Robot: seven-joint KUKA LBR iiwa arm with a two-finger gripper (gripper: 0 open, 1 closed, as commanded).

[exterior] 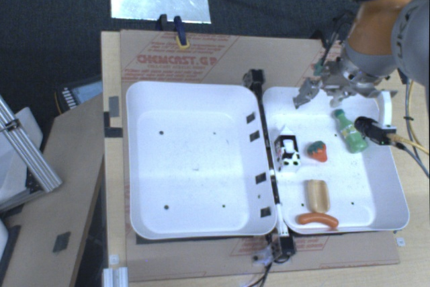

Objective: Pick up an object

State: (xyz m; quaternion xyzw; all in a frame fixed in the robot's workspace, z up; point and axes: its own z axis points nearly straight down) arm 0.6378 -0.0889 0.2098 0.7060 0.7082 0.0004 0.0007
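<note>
Camera view. The arm enters from the right and carries the jaws (pixel 321 95) over the far part of the right bin (pixel 386 212). Two grey fingers are seen spread apart with nothing between them, so the jaws stand open and empty; whether they touch the bin floor cannot be told from this slanted view.

All candidate things lie in the right bin, on the near side of the jaws. The green bottle (pixel 349 132) lies closest, just to the right of and nearer the camera than the jaws, with its long axis running obliquely, cap end toward the jaws. The small red and green toy (pixel 318 150) lies almost straight below the jaws in the picture, a little farther off. The black and white cow figure (pixel 289 152) stands beside the bin's left wall, to the left of and nearer than the jaws. The tan bread roll (pixel 318 195) and the orange sausage (pixel 318 219) lie well apart from the jaws at the near edge, the sausage crosswise.

Judged from this layout, the bottle calls for the shortest travel, with the jaws closing across its narrow width.
</note>
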